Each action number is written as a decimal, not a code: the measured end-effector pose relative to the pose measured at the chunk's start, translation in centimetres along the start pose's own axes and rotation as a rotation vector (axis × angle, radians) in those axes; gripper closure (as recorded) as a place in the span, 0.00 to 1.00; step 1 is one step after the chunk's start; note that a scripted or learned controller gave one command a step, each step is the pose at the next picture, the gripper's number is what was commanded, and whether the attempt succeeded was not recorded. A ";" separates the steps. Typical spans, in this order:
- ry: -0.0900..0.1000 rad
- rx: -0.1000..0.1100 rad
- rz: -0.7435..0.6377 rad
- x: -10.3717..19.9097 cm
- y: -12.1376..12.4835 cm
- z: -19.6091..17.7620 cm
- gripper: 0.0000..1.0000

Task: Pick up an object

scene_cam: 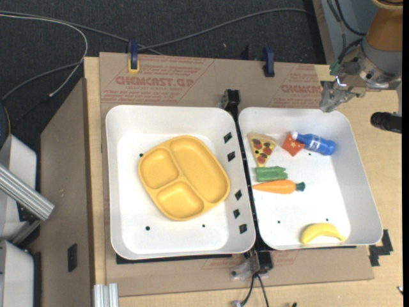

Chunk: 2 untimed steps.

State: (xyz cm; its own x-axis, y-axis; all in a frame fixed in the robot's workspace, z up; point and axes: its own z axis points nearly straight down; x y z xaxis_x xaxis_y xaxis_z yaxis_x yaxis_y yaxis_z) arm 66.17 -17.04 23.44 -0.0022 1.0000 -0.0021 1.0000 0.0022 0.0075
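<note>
The right bin (358, 190) holds several toy foods. A pizza slice (262, 148) lies at its back left, and a blue bottle (317, 144) with a red piece (293, 146) at its cap end lies beside it. A green bean pod (270, 171) and an orange carrot (276, 187) lie just in front of the pizza. A yellow banana (323, 233) rests near the front edge. My gripper (328, 101) hangs over the bin's back rim, above and to the right of the bottle, apart from every object.
The left bin (121, 203) carries a yellow divided plate (184, 176). A black hinge strip (235, 171) runs between the bins. Two clamps (133, 56) (269, 62) grip the cardboard at the back. Bare floor of the right bin lies at its centre right.
</note>
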 end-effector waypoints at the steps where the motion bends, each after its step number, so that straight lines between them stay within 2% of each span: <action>1: 0.000 -0.001 0.000 0.0 0.2 -5.5 1.00; 2: 0.004 0.010 -0.004 6.1 -0.6 -5.2 1.00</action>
State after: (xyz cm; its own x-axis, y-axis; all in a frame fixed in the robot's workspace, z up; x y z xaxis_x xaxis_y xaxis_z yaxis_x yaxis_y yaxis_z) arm 65.54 -10.91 28.59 -0.0061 1.0000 0.0023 1.0000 0.0061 -0.0023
